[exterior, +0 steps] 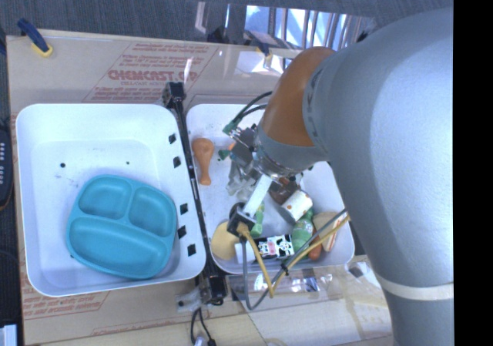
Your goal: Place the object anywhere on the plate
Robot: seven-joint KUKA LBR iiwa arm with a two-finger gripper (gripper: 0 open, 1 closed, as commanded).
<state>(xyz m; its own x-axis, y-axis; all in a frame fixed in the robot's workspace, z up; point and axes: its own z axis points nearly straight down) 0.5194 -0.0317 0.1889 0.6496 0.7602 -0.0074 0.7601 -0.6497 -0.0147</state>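
A blue plate (122, 223) with three compartments lies in the left white bin (46, 136), with nothing on it. The arm reaches down into the right bin (212, 117), and my gripper (240, 173) hangs low over that bin's middle. A tan chicken-drumstick toy (202, 158) lies just left of the gripper, apart from it. Nearer the front of that bin sit a pale yellow round toy (223, 242), a white cylinder (297, 205), a green toy (301, 230) and an orange stick-like toy (326, 235). The wrist hides what is directly beneath it.
A black divider (185, 175) with clips runs between the two bins. The big grey arm covers the right side of the right bin. A cardboard sheet (146, 67) lies under the bins at the back.
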